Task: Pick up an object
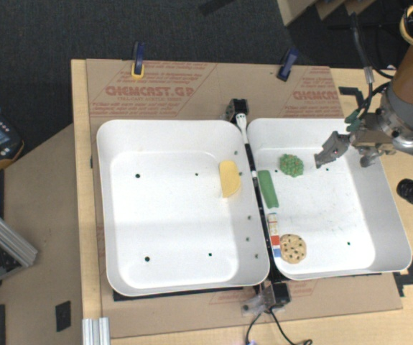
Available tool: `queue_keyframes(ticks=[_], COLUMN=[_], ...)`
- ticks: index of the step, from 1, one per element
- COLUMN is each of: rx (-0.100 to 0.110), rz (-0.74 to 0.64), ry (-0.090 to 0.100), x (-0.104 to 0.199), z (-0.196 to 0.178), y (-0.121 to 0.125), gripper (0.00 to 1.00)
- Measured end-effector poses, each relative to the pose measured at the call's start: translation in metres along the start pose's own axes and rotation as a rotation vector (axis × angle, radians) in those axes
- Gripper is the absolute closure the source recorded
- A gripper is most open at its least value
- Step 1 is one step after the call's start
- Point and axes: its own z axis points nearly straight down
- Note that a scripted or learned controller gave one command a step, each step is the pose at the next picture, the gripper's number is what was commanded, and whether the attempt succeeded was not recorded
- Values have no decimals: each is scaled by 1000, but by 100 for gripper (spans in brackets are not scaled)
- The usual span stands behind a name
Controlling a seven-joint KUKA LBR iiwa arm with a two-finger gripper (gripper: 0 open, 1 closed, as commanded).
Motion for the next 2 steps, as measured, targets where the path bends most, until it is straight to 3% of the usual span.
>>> queue_keyframes(ticks=[1, 2], rx=[-8, -16], rz=[3, 3], ry=[-2, -5], x=[-13, -40], z=[-89, -205], y=[-49, -58], gripper=[0, 0])
